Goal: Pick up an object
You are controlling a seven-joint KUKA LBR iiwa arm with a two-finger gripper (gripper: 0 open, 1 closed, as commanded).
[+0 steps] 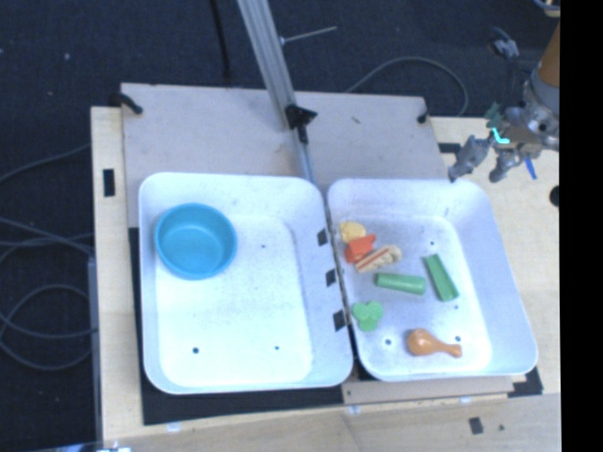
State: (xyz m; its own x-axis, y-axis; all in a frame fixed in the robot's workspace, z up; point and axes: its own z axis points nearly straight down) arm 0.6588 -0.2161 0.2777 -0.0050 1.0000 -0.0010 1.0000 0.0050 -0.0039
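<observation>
My gripper hangs at the upper right, above the bench just beyond the right bin's far right corner. Its two grey fingers are spread apart with nothing between them. In the right bin lie several small toys: a yellow piece, a red-orange piece, a tan hot dog, a green cylinder, a green block, a light green lump and an orange drumstick. All of them lie well below and left of the gripper.
The left bin holds a blue bowl in its upper left part. A slanted metal pole rises behind the bins. Cables run over the dark floor around the bench.
</observation>
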